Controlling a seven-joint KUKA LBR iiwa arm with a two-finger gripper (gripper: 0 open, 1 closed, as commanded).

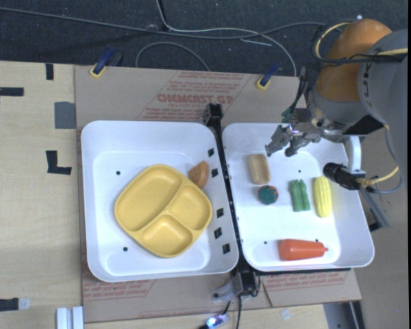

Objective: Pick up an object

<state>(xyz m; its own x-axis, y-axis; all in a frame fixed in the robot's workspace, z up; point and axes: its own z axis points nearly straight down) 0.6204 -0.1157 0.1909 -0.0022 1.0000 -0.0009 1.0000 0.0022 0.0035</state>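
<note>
Left bin (96, 184): we are seeing it holding a yellow divided plate (163, 210), lying flat and slightly turned, taking up most of the floor; we are judging it a poor pick because it is wide and shallow.
Brown piece (199, 174): we are finding it touching the plate's upper right corner, close to the bin's right wall, so little room is being left there for fingers.
Right bin (349, 252): we are counting five small items spread apart on its floor, which is leaving each one open to a reach from above.
Tan bread-like piece (258, 168): we are placing it nearest the gripper, lying lengthwise near the bin's left side; we are taking it as the likeliest target.
Teal ball (268, 195): it is sitting just below the tan piece.
Green vegetable (299, 195): it is lying upright in the view, beside the corn (322, 196), apart from it.
Carrot (302, 249): it is lying crosswise near the bin's lower edge.
Gripper (285, 140): we are seeing it hovering over the upper part of the right bin, fingers spread and gripping nothing, just up and right of the tan piece.
</note>
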